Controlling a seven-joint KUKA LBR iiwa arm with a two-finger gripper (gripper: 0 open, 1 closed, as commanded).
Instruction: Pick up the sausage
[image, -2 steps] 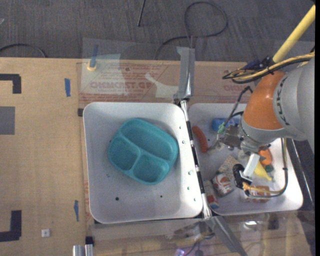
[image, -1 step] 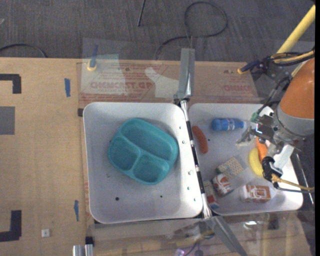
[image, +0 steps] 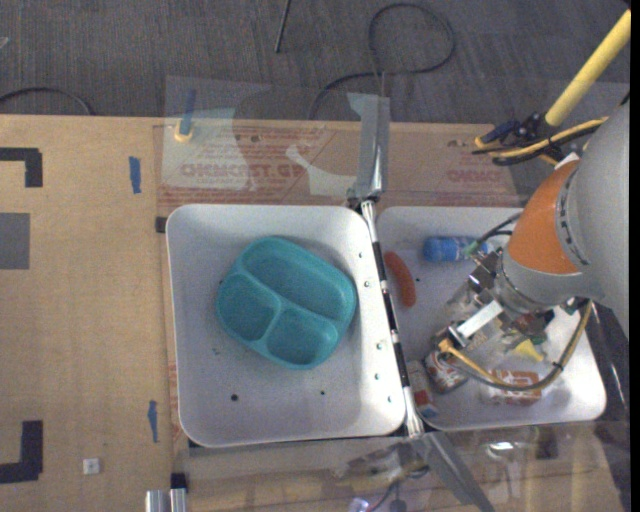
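The sausage (image: 400, 278) is a small red-orange link. It lies along the left wall of the right bin (image: 590, 400), in the bin's upper left part. My gripper (image: 487, 302) hangs over the middle of the same bin, to the right of the sausage and a little nearer the camera, well apart from it. The grey wrist with its orange band covers the bin's right side.
The left bin (image: 190, 300) holds a teal divided plate (image: 287, 300). In the right bin, a blue object (image: 446, 248) lies near the back wall. A small brown item (image: 444, 372), an orange-and-white packet (image: 514, 385) and a yellow piece (image: 527, 348) lie near the front.
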